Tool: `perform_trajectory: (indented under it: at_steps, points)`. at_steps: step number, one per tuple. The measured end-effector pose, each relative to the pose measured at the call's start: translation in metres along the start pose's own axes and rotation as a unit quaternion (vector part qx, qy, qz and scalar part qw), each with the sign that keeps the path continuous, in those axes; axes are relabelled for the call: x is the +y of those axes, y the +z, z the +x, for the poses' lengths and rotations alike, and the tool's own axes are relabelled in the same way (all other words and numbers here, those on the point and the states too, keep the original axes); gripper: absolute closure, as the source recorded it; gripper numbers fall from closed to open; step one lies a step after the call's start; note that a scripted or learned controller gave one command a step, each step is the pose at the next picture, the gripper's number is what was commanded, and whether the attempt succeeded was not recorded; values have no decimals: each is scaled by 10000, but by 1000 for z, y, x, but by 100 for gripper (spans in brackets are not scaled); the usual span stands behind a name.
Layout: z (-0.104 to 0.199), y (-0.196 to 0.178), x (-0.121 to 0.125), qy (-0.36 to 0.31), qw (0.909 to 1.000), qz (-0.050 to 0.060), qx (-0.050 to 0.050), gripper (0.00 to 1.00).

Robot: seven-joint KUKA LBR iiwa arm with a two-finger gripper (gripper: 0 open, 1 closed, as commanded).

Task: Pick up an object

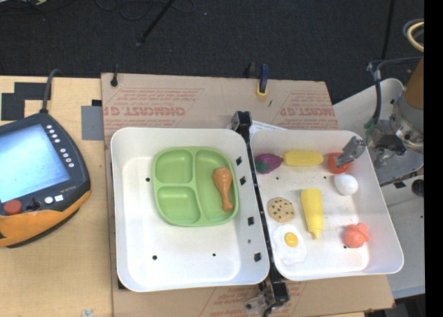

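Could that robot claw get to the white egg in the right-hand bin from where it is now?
Probably yes. The gripper hovers at the right bin's far right corner, over a red object, and the white egg lies just beside that with nothing on top.

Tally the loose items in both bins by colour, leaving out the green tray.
Yellow: 2, corn and mustard bottle
Red or pink: 2
White: 2, egg and fried egg
Purple: 1
Brown: 2, cookie and drumstick
Total: 9

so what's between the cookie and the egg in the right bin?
Camera view: the mustard bottle stands between the cookie and the white egg.
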State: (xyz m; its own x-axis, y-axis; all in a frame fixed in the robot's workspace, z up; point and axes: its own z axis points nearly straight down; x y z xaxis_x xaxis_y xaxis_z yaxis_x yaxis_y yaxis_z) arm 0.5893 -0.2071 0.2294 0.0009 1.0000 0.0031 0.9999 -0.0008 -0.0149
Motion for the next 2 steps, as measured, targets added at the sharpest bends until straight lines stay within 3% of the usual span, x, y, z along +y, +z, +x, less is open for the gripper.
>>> perform_trajectory:
  at_steps: [1, 2]
  points:
    - [0, -9, 2, -10, 10000, -70, -15, 0]
    - [2, 47, -8, -16, 10000, -34, -2, 0]
